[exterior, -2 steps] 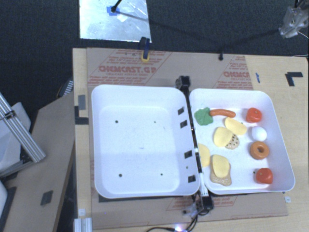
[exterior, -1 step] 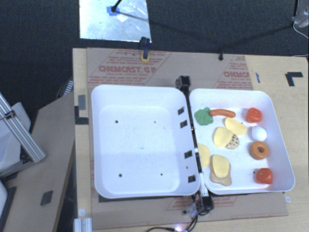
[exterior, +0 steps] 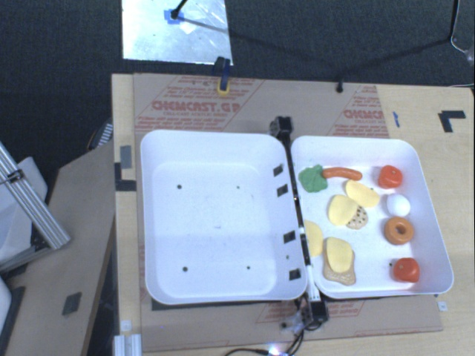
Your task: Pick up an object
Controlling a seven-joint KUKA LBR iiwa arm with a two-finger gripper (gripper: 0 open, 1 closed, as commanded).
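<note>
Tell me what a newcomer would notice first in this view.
The right bin draws the eye: it holds a cluster of bright toy food, with a green piece and an orange sausage near its top left, a doughnut and two red tomatoes along its right side. Yellow slices lie in the middle. Beside it lies the big left bin.
</note>
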